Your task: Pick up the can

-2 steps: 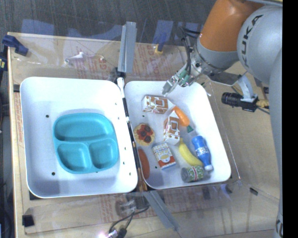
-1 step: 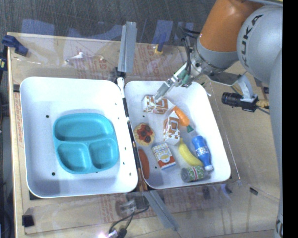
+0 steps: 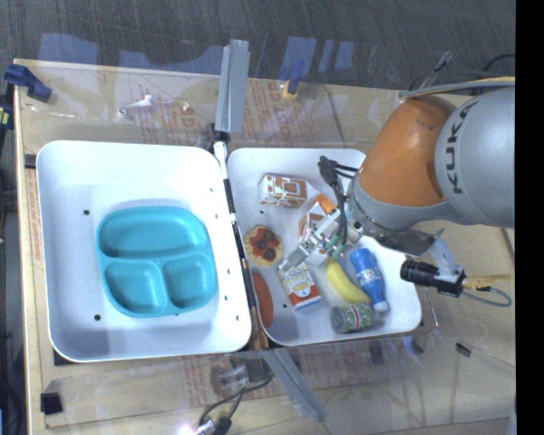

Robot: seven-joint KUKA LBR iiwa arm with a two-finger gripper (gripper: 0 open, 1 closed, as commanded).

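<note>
The can [image 3: 353, 317] lies on its side near the front edge of the right bin [image 3: 247, 169]; it is green with a dark patterned label. My gripper [image 3: 317, 243] hangs over the middle of that bin, up and to the left of the can and well apart from it. It hovers just above a small red and white carton [image 3: 300, 289] and beside a yellow banana [image 3: 344, 285]. Nothing shows held in it. The grey and orange arm [image 3: 408, 166] hides the back right part of the bin.
Also in the right bin: a blue bottle [image 3: 367, 277] right behind the can, a sausage [image 3: 263, 301] by the left wall, a round pastry [image 3: 265, 245], and a snack box [image 3: 284, 190]. The left bin [image 3: 63, 166] holds a teal divided tray [image 3: 154, 259].
</note>
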